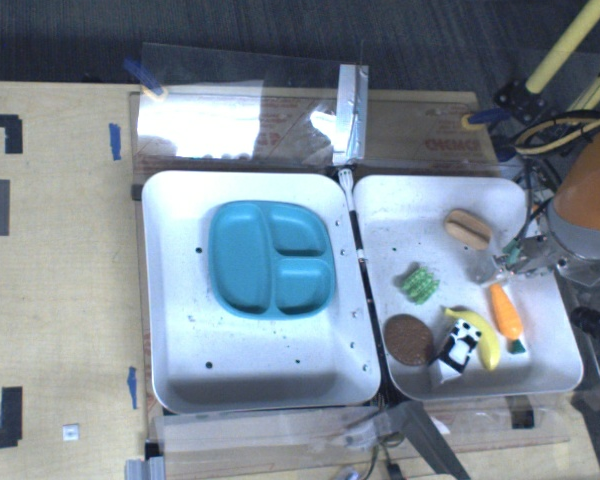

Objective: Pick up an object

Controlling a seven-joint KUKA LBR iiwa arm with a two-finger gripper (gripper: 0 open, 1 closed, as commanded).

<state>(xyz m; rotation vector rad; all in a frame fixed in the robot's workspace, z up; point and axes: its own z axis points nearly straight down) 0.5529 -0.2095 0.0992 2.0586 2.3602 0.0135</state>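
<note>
The pale wooden surface (60,298) carries two shallow white bins side by side. The left white bin (180,358) holds a light-blue plastic divided plate (272,258), lying flat near its middle with three compartments facing up.

The right white bin (400,208) holds the loose objects. A small green knobbly toy (419,284) lies left of centre. Below it, a round dark-brown disc (409,339) rests near the bin's front-left corner. Toward the back sits a tan hot-dog-shaped toy bun (467,228) — well apart from the green piece. Near the front, a black-and-white blocky toy (459,349) lies against a yellow toy banana (480,336); the two appear to touch. Just right of the banana lies an orange toy carrot with a green end (507,316), tilted, its upper end pointing toward the gripper.

The gripper (508,259) hangs low over the right side of this bin, just above the carrot's upper end and right of the bun. It is small and partly blurred — whether its fingers are apart or together cannot be told, and nothing can be seen between them. Behind it, at the right edge, is the arm's grey body with its orange band (585,193).
</note>
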